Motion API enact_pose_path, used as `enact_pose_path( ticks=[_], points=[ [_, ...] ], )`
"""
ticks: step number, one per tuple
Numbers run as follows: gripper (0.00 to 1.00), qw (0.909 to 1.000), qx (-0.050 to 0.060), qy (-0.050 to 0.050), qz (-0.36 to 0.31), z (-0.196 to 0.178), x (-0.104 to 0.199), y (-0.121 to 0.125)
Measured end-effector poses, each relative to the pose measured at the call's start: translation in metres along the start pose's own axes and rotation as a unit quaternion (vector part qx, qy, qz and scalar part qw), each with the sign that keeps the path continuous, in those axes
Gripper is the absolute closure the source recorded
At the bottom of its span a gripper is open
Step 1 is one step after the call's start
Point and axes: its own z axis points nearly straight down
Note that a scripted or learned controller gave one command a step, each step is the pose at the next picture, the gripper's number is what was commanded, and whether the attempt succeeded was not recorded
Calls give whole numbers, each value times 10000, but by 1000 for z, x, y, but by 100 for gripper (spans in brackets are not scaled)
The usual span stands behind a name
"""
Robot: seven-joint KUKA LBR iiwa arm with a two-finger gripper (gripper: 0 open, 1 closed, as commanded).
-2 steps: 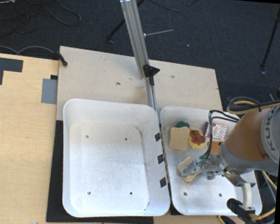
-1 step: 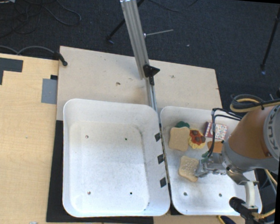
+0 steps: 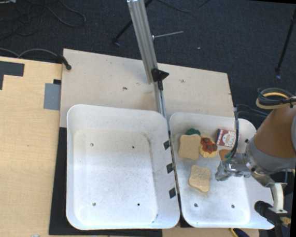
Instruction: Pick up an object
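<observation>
So the gripper (image 3: 225, 171) sits low in the right bin (image 3: 217, 213), can't tell how it's set, with one bread slice (image 3: 200, 178) just left of it and another bread slice (image 3: 189, 146) up-left of it.

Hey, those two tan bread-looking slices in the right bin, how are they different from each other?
The upper slice lies toward the bin's back, touching the red and yellow toy and a green piece; the lower slice lies apart, with bare bin floor around it. The upper one looks a bit larger and darker tan; the lower is paler. The gripper is closer to the lower slice. Both are flat, roughly square and tan, in the right bin.
</observation>
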Motion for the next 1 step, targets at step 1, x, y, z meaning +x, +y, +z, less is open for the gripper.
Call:
enact_pose_path(
  ticks=[1],
  points=[
    [100, 10000, -1, 2, -3, -43, 3, 4]
  ],
)
